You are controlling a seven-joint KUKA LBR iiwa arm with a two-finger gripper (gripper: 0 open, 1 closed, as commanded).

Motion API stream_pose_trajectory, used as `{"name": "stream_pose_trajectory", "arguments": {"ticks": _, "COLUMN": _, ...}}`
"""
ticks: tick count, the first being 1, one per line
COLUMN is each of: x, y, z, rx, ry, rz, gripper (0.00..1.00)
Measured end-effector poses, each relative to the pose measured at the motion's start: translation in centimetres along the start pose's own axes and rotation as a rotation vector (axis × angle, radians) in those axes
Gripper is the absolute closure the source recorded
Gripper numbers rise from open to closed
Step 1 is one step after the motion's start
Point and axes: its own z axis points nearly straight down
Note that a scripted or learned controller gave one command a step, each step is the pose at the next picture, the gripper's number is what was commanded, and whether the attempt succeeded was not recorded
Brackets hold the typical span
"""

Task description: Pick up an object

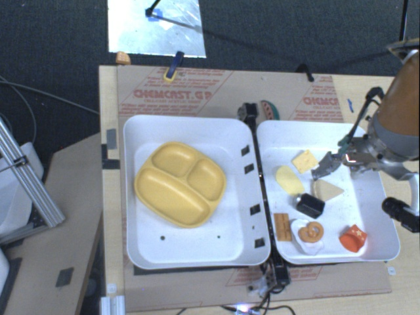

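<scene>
while over the right bin (377,182) | jaws (325,168) beside yellow block (304,161)

Dark blue-grey carpet (59,31) covers the floor; a shiny silver sheet (156,18) lies on it beyond the bench. The bench top is brown cardboard (197,90) with red print; a pale wooden table (65,241) with an aluminium frame (26,182) stands at the left.
</scene>
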Motion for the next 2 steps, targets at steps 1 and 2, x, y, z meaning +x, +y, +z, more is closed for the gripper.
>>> {"name": "stream_pose_trajectory", "arguments": {"ticks": 1, "x": -2.0, "y": -2.5, "z": 15.8, "rx": 0.014, "ry": 0.003, "rz": 0.005, "gripper": 0.00}}
{"name": "stream_pose_trajectory", "arguments": {"ticks": 2, "x": 0.1, "y": 1.4, "z": 17.0, "rx": -0.003, "ry": -0.001, "rz": -0.003, "gripper": 0.00}}
